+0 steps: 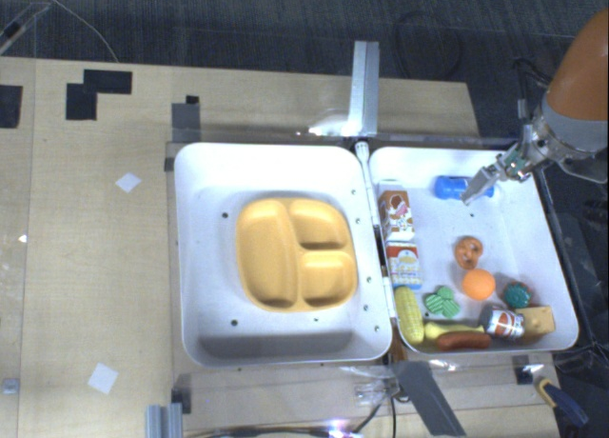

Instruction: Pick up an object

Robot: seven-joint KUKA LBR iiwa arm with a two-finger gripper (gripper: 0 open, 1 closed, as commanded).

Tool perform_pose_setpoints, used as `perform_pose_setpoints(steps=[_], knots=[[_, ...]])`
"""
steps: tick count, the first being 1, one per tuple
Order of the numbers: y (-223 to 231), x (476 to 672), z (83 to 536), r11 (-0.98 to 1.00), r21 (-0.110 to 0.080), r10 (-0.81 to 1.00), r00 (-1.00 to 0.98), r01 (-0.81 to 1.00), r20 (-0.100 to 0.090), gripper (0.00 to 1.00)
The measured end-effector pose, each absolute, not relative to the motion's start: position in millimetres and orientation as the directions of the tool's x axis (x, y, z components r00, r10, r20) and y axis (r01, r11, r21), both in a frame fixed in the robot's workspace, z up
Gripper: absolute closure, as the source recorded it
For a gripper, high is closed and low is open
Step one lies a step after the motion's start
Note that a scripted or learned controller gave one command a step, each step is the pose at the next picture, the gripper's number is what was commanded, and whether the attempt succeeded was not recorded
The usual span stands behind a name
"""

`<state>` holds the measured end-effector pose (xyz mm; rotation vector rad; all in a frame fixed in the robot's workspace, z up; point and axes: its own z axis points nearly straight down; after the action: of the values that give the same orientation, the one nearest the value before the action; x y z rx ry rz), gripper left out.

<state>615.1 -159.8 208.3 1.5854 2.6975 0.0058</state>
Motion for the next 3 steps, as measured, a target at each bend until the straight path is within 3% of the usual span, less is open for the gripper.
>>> perform_pose_setpoints(steps=[1, 2, 3], knots=[[-156.2, 503.0, 147.3, 0.573, 0.001, 0.820, -0.573, 0.820, -0.001, 0.00], [-170.5, 487.2, 94.4, 0.168, 0.001, 0.986, -0.168, 0.986, 0.000, 0.00], [-169.9, 490.3, 106.8, 0.175, 0.009, 0.985, -0.175, 0.985, -0.003, 1.00]])
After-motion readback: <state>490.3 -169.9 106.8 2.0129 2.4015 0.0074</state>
